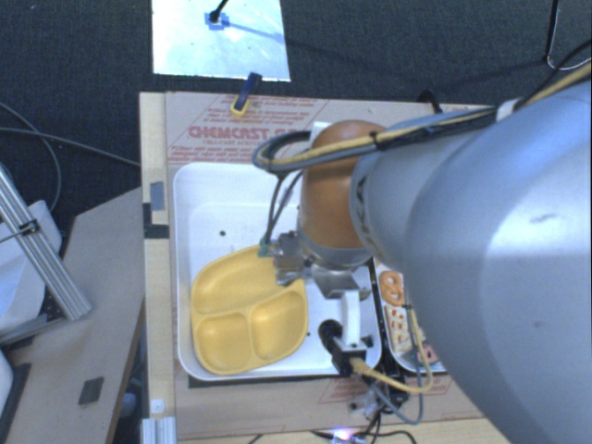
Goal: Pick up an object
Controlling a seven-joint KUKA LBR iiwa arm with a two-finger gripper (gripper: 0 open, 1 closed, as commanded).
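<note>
Yellow divided plate point(242, 317) in left bin point(208, 211); claw point(289, 266) at its upper-right rim, state I cannot tell. I judge it light, stiff, slick: pinch the raised rim.

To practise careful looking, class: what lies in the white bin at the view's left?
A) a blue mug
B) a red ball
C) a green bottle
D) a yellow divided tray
D: a yellow divided tray, with three compartments moulded into it, lies on the floor of the white bin.
</note>
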